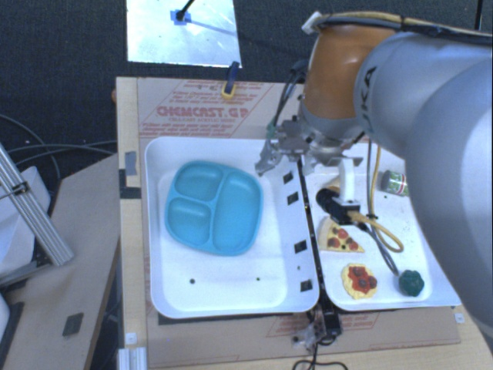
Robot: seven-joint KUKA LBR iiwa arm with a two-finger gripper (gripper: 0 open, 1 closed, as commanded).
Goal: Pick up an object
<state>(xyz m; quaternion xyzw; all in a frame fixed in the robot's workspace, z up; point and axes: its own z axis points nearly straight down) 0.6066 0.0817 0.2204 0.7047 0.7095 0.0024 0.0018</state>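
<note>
In the camera view, the claw (276, 156) is held over the far end of the wall between the two bins; whether it is spread or pressed together cannot be told. The blue plate (212, 206) is seen in the middle of the left bin (231, 284), left of the claw and toward the front edge. A pizza slice (340, 237) is laid by the left wall of the right bin (389, 297). "CHEMCAST GP" can be read on the brown sheet (200, 110) behind.

left bin (231, 299): divided plate (213, 206) in its middle | right bin (385, 297): pizza slice (340, 237) near the shared wall; round pizza (360, 280) just before it; knobbly ball (411, 283) right of that; small can (394, 182) well behind
</note>
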